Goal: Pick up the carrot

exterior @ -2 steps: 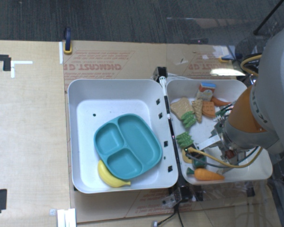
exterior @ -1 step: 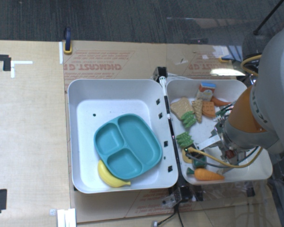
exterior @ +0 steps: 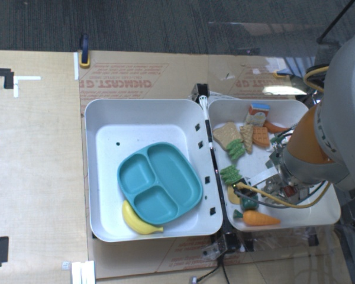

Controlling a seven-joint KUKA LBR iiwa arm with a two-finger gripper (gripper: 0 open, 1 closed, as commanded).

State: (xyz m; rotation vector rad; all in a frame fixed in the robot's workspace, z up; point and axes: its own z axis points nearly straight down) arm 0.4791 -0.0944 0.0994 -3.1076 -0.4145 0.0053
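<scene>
The smooth orange plastic carrot [exterior: 261, 219] lies against the right white bin's [exterior: 319, 215] front wall; the claw [exterior: 278, 185], state unclear, may snag neighbouring toys.

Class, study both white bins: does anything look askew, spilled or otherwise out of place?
Nothing looks spilled or damaged. The teal divided plate sits skewed in the left bin, with a banana tucked against its lower edge. In the right bin, the carrot lies apart from the food pile, by the near wall.

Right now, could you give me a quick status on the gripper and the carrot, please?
Gripper low over right bin, fingers unclear. Carrot lying free at the bin's near edge. Yellow cable and green toy close beside it.
</scene>
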